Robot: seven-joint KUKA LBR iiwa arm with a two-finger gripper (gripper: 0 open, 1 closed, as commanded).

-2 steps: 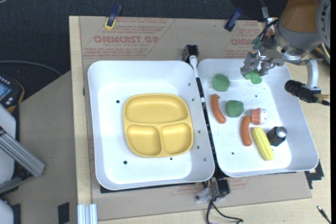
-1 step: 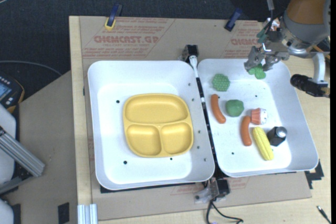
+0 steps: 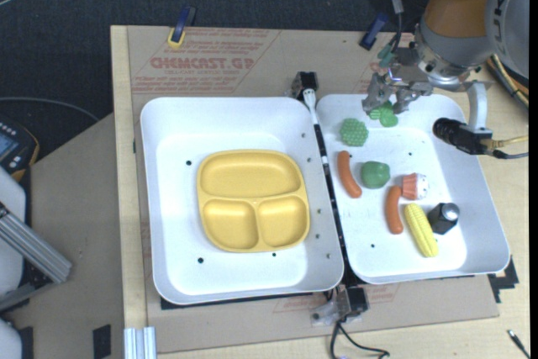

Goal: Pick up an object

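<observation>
Tabletop [image 3: 126,181]: red print "CHEMCAST GP" [image 3: 202,61] (partly legible). Gripper [image 3: 388,105] above right bin [image 3: 483,206]; fingers pinching small green piece [image 3: 387,117].

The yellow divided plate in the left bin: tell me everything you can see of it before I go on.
The yellow divided plate looks like matte moulded plastic, a rounded rectangle with a raised rim. Ridges split it into three compartments: one wide one across the far side and two smaller ones on the near side. Nothing lies in any of them. It sits flat, right way up, near the middle of the left white bin, resting on its floor and apart from its walls. No other object touches it.
</observation>
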